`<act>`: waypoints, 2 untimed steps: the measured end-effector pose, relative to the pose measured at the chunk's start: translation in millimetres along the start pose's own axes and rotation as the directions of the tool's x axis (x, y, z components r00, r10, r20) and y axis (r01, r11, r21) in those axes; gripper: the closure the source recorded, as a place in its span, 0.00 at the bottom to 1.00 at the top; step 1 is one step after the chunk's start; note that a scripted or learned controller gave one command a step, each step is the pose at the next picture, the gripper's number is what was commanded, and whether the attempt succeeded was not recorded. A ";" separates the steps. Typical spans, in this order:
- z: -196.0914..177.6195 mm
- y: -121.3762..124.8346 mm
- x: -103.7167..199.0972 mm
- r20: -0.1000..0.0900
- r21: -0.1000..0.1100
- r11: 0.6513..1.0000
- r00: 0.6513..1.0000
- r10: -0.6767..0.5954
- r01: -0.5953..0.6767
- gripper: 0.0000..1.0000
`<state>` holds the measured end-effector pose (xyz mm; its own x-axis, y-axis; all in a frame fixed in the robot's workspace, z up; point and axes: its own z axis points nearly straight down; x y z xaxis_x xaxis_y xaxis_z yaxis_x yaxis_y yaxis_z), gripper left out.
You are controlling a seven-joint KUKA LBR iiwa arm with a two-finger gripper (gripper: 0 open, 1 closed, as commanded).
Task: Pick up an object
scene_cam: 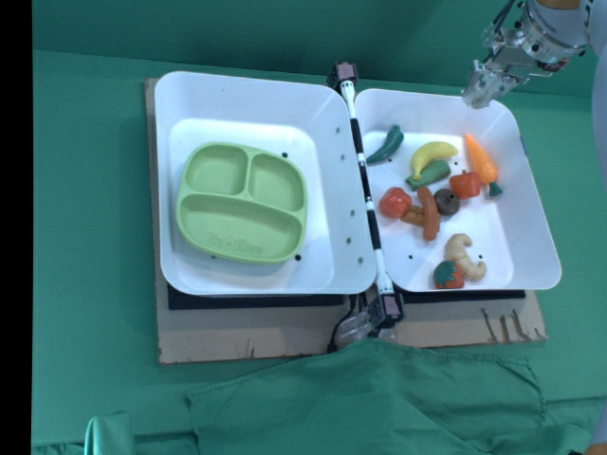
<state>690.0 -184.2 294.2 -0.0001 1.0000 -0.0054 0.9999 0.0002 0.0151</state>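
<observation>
Gripper [480, 91] hovers over right bin's [531, 207] far rim holding nothing, finger spacing unclear; toy food pile lies below-left of it, carrot [481, 158] nearest, banana [432, 154] just beyond.

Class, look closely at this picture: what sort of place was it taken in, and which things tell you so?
Probably a robotics lab test bench, not a kitchen. A robot hand hangs over two white bins; the food looks like plastic toys, and green cloth drapes the whole bench.
</observation>
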 end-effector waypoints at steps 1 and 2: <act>-10.8 -1.5 -1.8 0.003 0.002 1.000 1.000 0.005 -0.005 1.00; -10.1 -1.7 -2.0 0.003 0.004 1.000 1.000 0.006 -0.006 0.00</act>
<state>688.2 -186.1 304.3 0.0054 1.0000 -0.0084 0.9999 -0.0053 0.0116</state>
